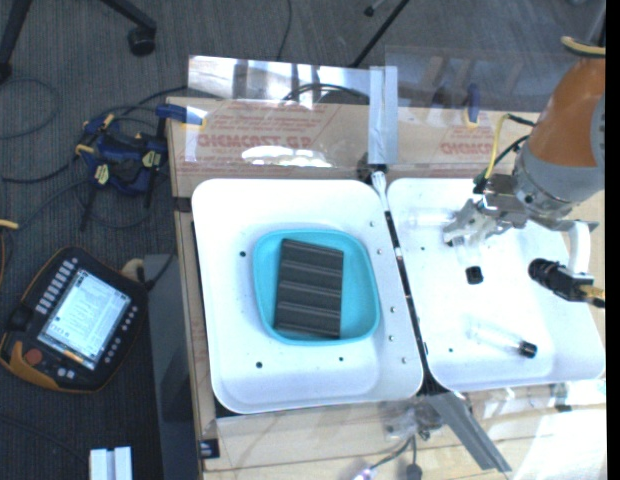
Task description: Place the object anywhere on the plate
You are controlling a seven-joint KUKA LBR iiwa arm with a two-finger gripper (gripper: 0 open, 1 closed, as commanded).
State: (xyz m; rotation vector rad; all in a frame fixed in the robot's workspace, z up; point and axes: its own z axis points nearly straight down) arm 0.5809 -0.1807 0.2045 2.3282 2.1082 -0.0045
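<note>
The arm (570, 138) was grey with an orange band, a yellow cable (502, 133) beside its metal gripper (477, 223).

Dark grey ridged block (310, 288) lying flat on blue plate (264, 268), plate centred in left white bin (220, 218)

Light-blue rounded plastic plate (362, 298); dark grey ribbed rectangular block (310, 287) with lengthwise ridges; two shallow white bins (300, 383); grey arm, orange band (580, 103); small black cap (474, 274).
</note>
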